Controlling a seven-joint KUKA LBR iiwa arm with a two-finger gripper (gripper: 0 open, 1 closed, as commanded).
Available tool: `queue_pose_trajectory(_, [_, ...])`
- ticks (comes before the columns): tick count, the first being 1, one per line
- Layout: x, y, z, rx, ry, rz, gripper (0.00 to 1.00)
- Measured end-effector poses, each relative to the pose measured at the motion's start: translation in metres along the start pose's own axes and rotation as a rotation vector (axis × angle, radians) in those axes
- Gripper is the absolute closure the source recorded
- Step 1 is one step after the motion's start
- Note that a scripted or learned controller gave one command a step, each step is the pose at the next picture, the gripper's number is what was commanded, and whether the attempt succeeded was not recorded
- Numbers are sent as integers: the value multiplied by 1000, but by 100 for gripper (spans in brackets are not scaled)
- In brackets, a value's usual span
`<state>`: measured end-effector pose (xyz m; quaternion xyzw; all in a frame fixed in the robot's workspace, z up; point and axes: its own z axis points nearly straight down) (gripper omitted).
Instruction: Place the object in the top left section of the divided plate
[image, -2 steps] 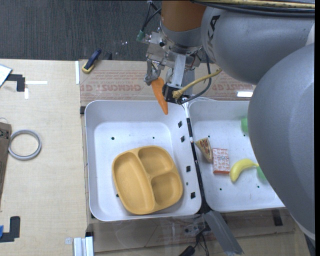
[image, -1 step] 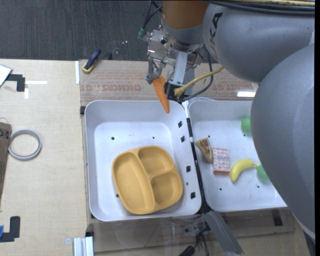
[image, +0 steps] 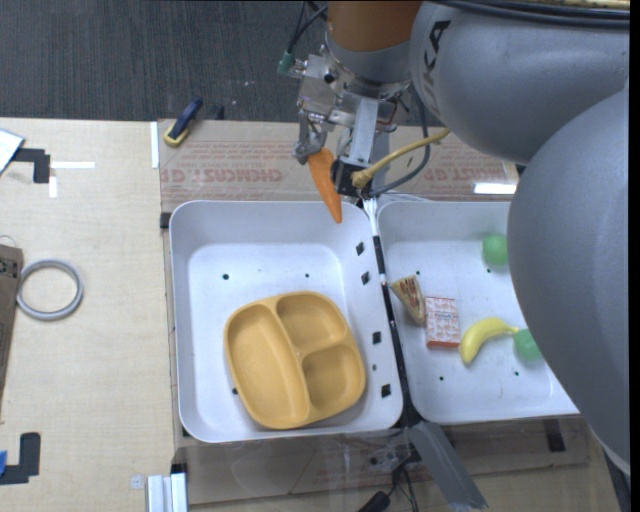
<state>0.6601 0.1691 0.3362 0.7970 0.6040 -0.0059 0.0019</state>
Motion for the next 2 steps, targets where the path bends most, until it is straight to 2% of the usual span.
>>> queue_pose_trajectory(1, [45, -13, 149, -1, 8, -44, 100])
queue_pose_trajectory(2, [-66, 18, 53, -3, 9, -31, 100])
